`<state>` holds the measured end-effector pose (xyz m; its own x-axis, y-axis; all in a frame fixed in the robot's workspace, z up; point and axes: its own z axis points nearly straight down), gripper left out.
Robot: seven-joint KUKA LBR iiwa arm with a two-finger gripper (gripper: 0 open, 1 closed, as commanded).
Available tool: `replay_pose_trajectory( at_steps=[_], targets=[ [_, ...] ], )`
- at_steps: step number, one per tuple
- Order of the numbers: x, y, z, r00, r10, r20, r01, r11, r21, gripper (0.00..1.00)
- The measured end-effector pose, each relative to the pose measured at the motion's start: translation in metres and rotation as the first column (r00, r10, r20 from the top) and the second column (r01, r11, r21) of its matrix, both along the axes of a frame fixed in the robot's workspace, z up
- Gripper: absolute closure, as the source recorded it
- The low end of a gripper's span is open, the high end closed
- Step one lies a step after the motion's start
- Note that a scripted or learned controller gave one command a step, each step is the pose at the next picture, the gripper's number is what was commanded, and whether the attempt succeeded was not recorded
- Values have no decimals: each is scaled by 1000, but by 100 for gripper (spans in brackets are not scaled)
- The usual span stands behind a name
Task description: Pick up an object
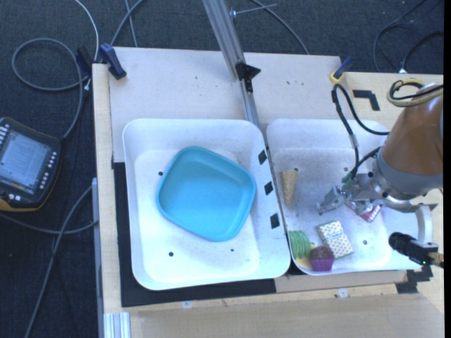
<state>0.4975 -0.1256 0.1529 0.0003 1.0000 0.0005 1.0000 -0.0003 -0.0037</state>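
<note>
The gripper [331, 201] hung low in the right bin [310, 136], over bare floor; I could not tell how its fingers stood. The candidates lay apart from it: a waffle cone [289, 186] to its left, a patterned packet [335, 239] just below, a green piece [301, 243] and a purple cup [322, 258] crowded at the near rim. A descent here would likely close on nothing, and the packet looked flat enough to slip. The blue plate [206, 193] sat in the left bin [141, 146]

right bin: cone [289, 186] | checkered block [335, 238] | green piece [301, 243] | purple cup [322, 258]
</note>
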Motion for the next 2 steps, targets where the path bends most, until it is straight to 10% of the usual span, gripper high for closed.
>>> replay_pose_trajectory(
  at_steps=[1,2],
  targets=[
    [-1,0,-52,1000,0,-1,0,1000,0,0],
    [0,0,-39,1000,1,5,-1,1000,0,100]
  ],
)
